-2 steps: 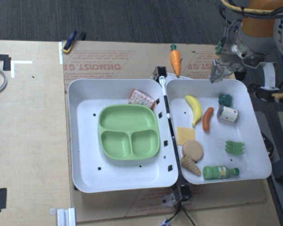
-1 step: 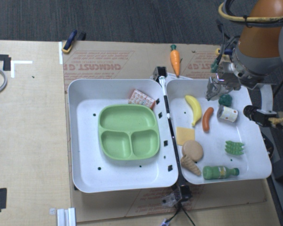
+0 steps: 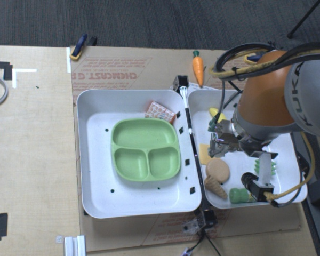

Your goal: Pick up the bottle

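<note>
My gripper [image 3: 218,143] hangs low over the left half of the right bin [image 3: 294,196], among small toy foods. Just below it lie a yellow slice [image 3: 204,153] and a round tan biscuit [image 3: 218,169]. The orange and grey arm covers the middle and back of this bin, and whatever lies beneath it is hidden. A small green rounded thing [image 3: 237,195] sits near the bin's front wall; I cannot tell what it is. A pale green piece [image 3: 272,167] peeks out beside the wrist.
A tan cone [image 3: 214,187] lies at the right bin's front left and a yellow piece [image 3: 214,113] at its back left. The left bin [image 3: 90,159] holds a green divided plate [image 3: 146,149] and a patterned packet [image 3: 160,111]. A toy carrot [image 3: 197,68] lies on the cardboard behind the bins.
</note>
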